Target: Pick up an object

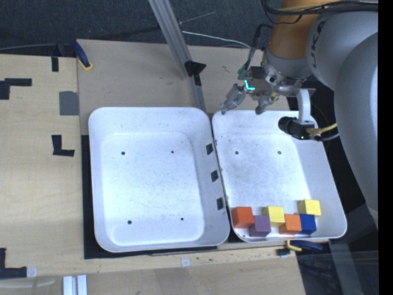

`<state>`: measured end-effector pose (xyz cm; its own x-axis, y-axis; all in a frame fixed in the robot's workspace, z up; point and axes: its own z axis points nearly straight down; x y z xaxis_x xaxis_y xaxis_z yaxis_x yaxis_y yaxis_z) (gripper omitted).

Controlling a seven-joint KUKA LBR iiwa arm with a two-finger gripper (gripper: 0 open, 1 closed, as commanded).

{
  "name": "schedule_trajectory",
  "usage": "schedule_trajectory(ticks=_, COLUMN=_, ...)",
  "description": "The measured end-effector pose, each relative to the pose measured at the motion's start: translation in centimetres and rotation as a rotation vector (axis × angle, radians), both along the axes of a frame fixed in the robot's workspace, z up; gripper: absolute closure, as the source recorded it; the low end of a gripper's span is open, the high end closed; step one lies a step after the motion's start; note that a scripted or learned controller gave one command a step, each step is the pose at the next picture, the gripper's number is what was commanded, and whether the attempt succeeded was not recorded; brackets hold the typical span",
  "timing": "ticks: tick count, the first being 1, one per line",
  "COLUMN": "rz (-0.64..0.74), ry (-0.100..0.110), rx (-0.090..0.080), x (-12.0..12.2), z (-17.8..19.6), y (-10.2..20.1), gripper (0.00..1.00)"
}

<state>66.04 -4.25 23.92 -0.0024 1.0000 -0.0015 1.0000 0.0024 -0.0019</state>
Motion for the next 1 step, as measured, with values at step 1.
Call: schedule_trajectory(ticks=1, rz=0.000, ry=0.000, rx=0.000, x=0.00, z=-0.01, y=0.04, gripper=0.00)
